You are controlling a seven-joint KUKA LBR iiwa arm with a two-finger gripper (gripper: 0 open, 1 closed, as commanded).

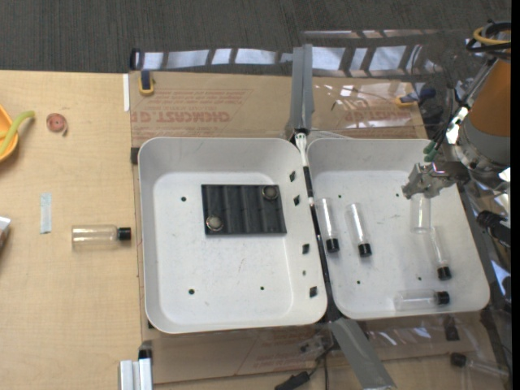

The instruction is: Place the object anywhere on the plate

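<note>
A light wooden bench (pixel 65 299) sits under a slanted overhead camera, with flattened cardboard (pixel 219 112) laid beneath two shallow white bins side by side. The left bin (pixel 162 299) holds a dark ribbed rectangular plate (pixel 242 210), lying flat toward its upper middle, with two small round pieces resting on it: one at the top right corner (pixel 270 192) and one at the lower left (pixel 214 223). The right bin (pixel 479 291) holds several clear vials with black caps: two (pixel 327 225) (pixel 358 230) lying near its left side, one (pixel 420 300) along the bottom edge, and one (pixel 438 254) toward the right. The grey arm reaches in from the right, its gripper (pixel 422 183) poised over the upper right of the right bin, with a clear vial (pixel 420 215) directly below it; whether the tool is apart, together, or clamped on that vial cannot be told from this angle. These vials look light, rigid, and smooth, so they are likely slippery and prone to rolling, and possibly breakable if made of glass. A sensible hold would be across the middle of the cylinder, squarely, so it does not squirt out. Another vial (pixel 99 235) lies on the bench well to the left of the bins, near a small red disc (pixel 55 123).
</note>
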